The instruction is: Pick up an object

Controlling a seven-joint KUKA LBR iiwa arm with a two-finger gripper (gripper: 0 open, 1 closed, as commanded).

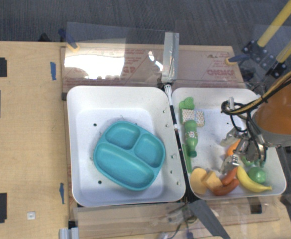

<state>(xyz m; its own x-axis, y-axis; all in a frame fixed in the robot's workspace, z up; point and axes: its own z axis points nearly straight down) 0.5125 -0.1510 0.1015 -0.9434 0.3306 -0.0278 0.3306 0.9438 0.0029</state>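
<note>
My gripper (241, 153) is low inside the right bin (212, 128), over a heap of toy food at its front right corner. Under and around it lie a yellow banana (252, 181), a green round piece (257, 174), a red piece (228, 187) and a small orange piece (233, 147). A yellow-orange fruit (201, 179) lies to the left of the heap. A green bottle (190, 133) lies lengthwise along the bin's left wall, with a small patterned packet (193, 116) beside it. Nothing visibly sits in the gripper.
The left bin (80, 103) holds a teal divided plate (129, 155). The arm's orange band (282, 116) and black cables (240, 108) hang over the right bin's right side. A clear panel (115, 59) stands behind the bins.
</note>
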